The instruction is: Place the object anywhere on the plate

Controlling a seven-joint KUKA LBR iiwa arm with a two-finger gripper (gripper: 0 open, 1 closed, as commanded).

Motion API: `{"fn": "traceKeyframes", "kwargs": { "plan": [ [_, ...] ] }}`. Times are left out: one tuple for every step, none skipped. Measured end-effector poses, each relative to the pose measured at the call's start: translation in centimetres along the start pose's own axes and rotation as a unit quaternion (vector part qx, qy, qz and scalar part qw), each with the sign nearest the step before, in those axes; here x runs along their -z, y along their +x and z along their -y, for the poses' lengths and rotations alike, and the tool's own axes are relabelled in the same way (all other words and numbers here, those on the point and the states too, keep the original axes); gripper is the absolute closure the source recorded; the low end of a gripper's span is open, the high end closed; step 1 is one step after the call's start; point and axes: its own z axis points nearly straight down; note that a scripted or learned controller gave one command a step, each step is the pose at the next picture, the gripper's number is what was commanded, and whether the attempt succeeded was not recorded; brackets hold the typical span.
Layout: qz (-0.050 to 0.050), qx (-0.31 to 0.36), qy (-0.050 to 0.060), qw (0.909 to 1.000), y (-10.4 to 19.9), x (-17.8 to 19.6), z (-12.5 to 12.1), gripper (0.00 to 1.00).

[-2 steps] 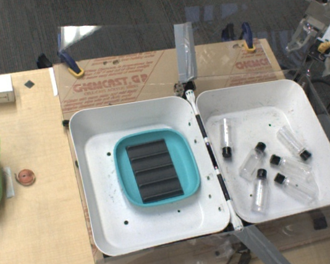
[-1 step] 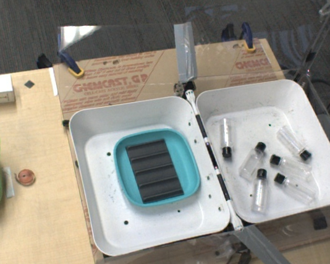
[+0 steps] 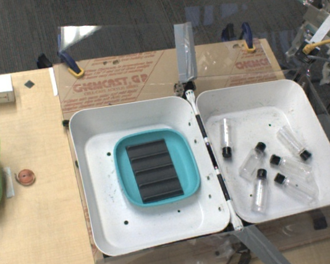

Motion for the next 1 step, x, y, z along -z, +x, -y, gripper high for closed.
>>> {"fn": "traceKeyframes", "kwargs": {
  "plan": [
    [0.0,0.036,-0.001,0.9994,-1.9,13.29,-3.84,0.0]
  ]
}}
